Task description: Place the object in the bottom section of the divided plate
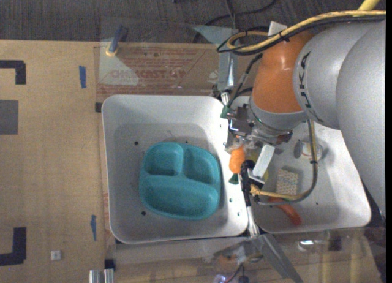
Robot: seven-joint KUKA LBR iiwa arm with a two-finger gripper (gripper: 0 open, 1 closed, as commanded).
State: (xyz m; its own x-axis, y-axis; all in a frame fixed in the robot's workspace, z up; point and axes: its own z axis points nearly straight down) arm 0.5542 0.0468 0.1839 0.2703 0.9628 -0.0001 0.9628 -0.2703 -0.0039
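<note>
We caught the gripper over the seam between the bins, just right of the plate, with a carrot apparently pinched in its fingers — carry step, we figured. Next it needed to swing left and release over the plate's big bottom section. The arm read "KUKA"; the cardboard's red print was illegible.

The arm is built of broad, rounded pale-grey shells with a smooth sheen; an orange band rings it above the wrist; dark letters "KU" run along the grey casing beside that band; a yellow cable and thin black cables arc over the orange part; below it sits a dark metal wrist with small fittings and a white block.
</note>
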